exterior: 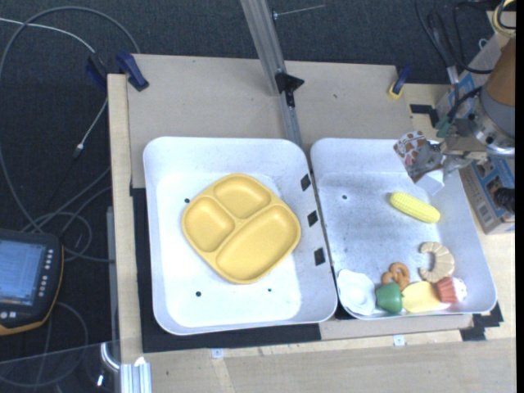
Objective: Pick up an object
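Two white bins sit side by side on the table (205, 80). The left bin (164, 219) carries a yellow tray (241, 229) with three compartments, lying near the bin's middle and turned at a slant.

The right bin (360, 219) holds several small toy foods. A corn cob (414, 207) lies alone toward the bin's far right part, tilted, well apart from the rest. The others crowd the near right corner: a pale shrimp (436, 259) curled by the right wall, a brown pretzel (396, 273) just beside it, a green piece (390, 299) and a yellow piece (422, 297) touching each other along the near wall, a red piece (447, 290) at the corner itself, and a white piece (355, 290) to their left against the near wall.

The arm (499, 97) comes in over the table's right edge. The gripper (426, 160) hangs above the far right corner of the right bin, near the corn but apart from it. Something small with red and white patches shows at its tip; whether this is a held thing or part of the gripper cannot be told, nor whether it is clenched or released.

A metal post (266, 39) rises from the far edge of the table between the bins. Blue clamps (131, 70) grip the far left corner.
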Tool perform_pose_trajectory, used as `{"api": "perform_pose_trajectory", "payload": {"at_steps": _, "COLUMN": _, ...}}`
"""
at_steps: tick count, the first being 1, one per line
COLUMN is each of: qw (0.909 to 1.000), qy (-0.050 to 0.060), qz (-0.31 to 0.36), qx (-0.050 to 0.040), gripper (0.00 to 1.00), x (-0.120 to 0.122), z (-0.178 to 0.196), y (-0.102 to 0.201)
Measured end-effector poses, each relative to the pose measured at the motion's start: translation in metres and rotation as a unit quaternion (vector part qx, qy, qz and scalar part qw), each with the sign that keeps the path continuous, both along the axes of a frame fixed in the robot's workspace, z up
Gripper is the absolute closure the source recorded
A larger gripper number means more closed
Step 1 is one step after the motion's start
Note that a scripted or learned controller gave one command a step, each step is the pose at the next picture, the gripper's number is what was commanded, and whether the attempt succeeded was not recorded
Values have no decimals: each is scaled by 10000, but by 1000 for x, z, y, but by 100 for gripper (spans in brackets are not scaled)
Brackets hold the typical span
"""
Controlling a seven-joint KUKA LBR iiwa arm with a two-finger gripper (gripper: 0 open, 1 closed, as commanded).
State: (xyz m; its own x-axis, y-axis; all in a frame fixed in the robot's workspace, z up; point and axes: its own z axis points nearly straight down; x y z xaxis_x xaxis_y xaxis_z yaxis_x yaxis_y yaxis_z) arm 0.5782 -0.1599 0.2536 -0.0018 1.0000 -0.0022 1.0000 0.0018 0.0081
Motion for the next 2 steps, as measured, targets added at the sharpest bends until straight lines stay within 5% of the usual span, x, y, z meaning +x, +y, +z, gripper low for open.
{"api": "perform_pose_trajectory", "payload": {"at_steps": 2, "qw": 10000, "qy": 57, "qz": 27, "qx": 25, "gripper": 100, "x": 26, "z": -6, "y": 114}}
